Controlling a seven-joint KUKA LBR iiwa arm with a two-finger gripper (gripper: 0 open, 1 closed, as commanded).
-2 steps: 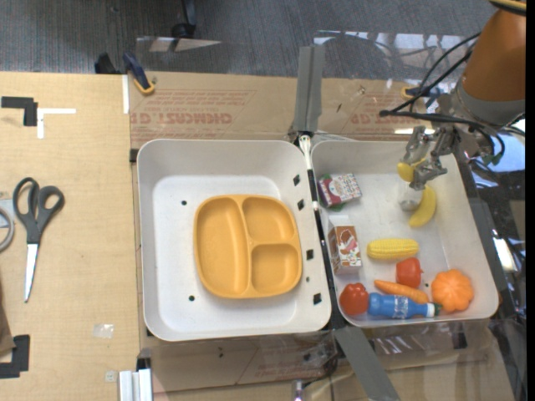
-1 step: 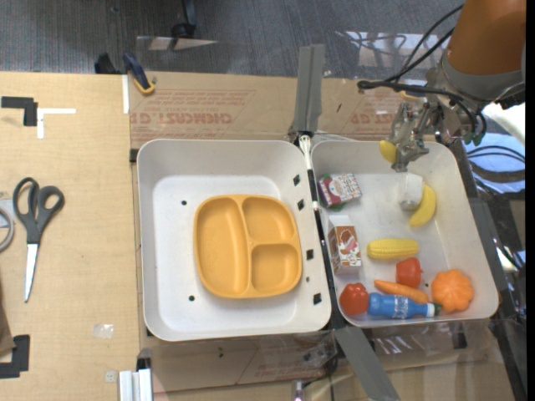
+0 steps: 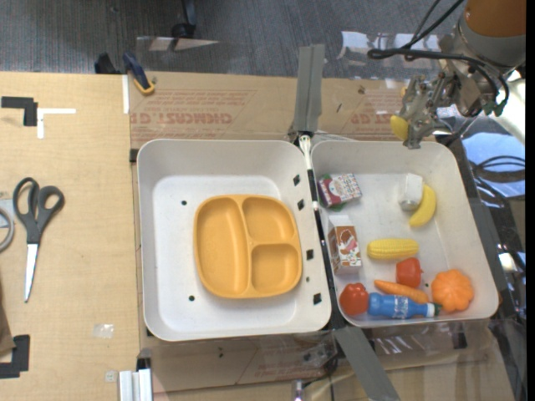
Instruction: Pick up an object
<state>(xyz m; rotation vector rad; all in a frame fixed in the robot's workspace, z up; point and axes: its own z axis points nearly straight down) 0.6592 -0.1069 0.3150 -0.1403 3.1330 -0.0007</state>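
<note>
My gripper (image 3: 411,132) hangs above the far rim of the right bin (image 3: 468,215), at the top right of the camera view. A small yellow object (image 3: 399,126) sits pinched at its fingertips, lifted off the bin floor. Below in the right bin lie a banana (image 3: 424,205), a white block (image 3: 411,190), a corn cob (image 3: 393,248), two small cartons (image 3: 340,189) (image 3: 344,247), a tomato (image 3: 408,271), a carrot (image 3: 401,291), a red pepper (image 3: 354,299), a blue bottle (image 3: 401,309) and an orange pumpkin (image 3: 452,291).
The left bin (image 3: 167,224) holds a yellow divided plate (image 3: 248,245). Scissors (image 3: 33,224) lie on the wooden bench at the far left. Cables (image 3: 435,23) trail behind the arm at the top right. Cardboard (image 3: 217,111) lies behind both bins.
</note>
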